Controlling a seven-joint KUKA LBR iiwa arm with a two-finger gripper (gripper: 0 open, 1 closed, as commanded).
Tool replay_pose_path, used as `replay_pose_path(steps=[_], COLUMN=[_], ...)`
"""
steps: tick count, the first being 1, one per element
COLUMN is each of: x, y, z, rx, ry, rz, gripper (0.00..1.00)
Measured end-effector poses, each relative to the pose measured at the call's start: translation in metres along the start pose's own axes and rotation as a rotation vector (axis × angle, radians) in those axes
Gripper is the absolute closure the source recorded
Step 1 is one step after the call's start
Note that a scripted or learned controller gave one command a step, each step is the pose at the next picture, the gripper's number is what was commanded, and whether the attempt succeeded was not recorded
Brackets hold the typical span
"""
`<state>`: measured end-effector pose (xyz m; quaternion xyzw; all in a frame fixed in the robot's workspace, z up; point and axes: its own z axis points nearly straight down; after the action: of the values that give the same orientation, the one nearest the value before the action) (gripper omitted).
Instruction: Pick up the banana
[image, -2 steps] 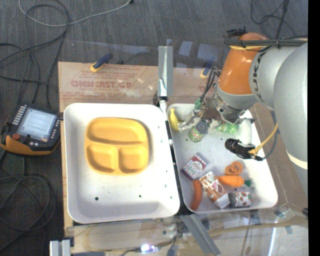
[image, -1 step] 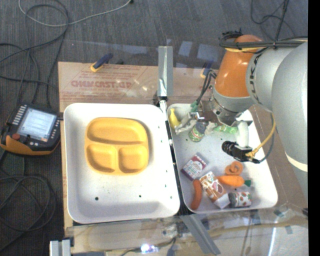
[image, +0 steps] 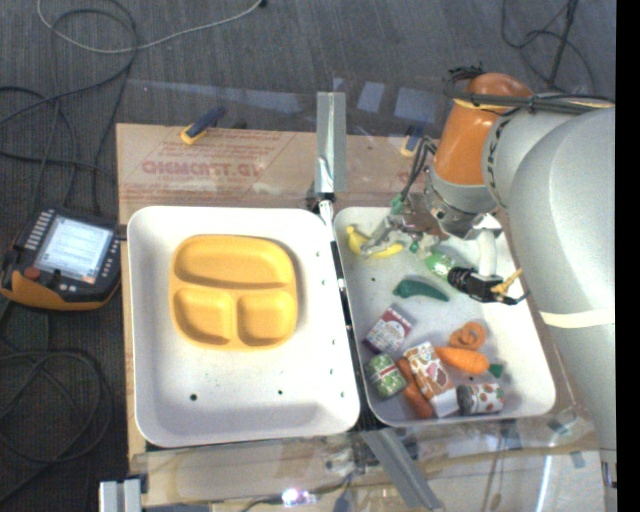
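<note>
Dark carpet with loose cables around the surface (image: 150, 170); two white bins side by side on it. Left bin (image: 150, 400) holds a yellow tray (image: 237, 289). Pendant (image: 65, 260) sits on the floor left of it.

Landmark: right bin (image: 540, 390). Banana (image: 375, 245) lies in its far-left corner, close to the divider between the bins. Long axis runs roughly left-right across the bin, left tip curling up toward the far rim. Part of it is covered by the end effector, so full length is hard to read.

End effector (image: 400, 228) is down over the banana's right half, reaching in from the right under the orange wrist band. Its fingers look parted, straddling or just touching the fruit; I can't see the banana clamped between them, so not calling it held. State: apparently open, nothing confirmed in grip.

Key relation: banana is directly under and slightly left of the fingertips, so little travel is left. Judgement: closing across the short axis is the workable option; a grip this far off the banana's middle could let it pivot.

Rest of right bin: green pepper (image: 420, 289) mid-bin, carrot (image: 465, 358) and small boxes (image: 390, 328) toward the near side, all apart from the banana.
</note>
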<state>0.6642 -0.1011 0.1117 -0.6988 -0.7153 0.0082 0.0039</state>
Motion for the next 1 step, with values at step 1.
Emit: replay_pose_path(steps=[1], x=[0.0039], y=[-0.0042], z=[0.023], rx=[-0.02], ry=[-0.001], rz=[0.01], gripper=[0.0])
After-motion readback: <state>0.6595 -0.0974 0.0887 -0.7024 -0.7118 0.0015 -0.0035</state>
